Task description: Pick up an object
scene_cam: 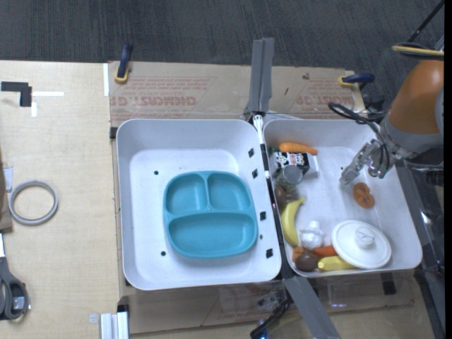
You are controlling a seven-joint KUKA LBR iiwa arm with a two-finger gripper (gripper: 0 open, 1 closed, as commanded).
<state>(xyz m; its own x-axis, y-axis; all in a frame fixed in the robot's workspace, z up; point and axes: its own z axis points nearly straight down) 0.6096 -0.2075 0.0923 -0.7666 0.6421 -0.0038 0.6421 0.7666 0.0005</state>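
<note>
The grey two-finger hand point(361, 167) is seen parted and holding nothing, and the small round orange-brown object point(364, 195) on the right white bin point(406, 210) floor lies just below its fingertips, nearest of all.

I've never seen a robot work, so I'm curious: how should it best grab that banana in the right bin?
Probably across the middle of the banana, coming straight down from above. It lies flat, curved and slim enough to pinch across its width. Its left side sits close to the bin wall, and small items crowd its lower end, so mid-body looks clearest.
</note>
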